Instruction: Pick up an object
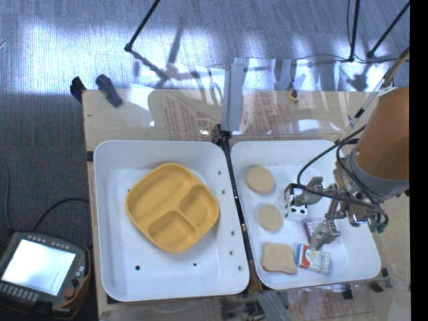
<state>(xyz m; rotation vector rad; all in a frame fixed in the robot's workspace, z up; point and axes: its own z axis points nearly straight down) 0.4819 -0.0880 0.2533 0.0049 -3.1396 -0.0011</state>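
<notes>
The gripper (326,233) hangs low in the right bin (371,259), right over a small packet (313,230). I cannot tell its grip.

Both bins (107,179) are plain white. The divided plate (172,206) is a flat mustard yellow. Two round pieces (261,179) are pale tan, and the toast slice (279,258) is beige with a browner crust. The small carton (313,259) mixes white, blue and red. The arm's band (388,136) is orange above grey.
</notes>
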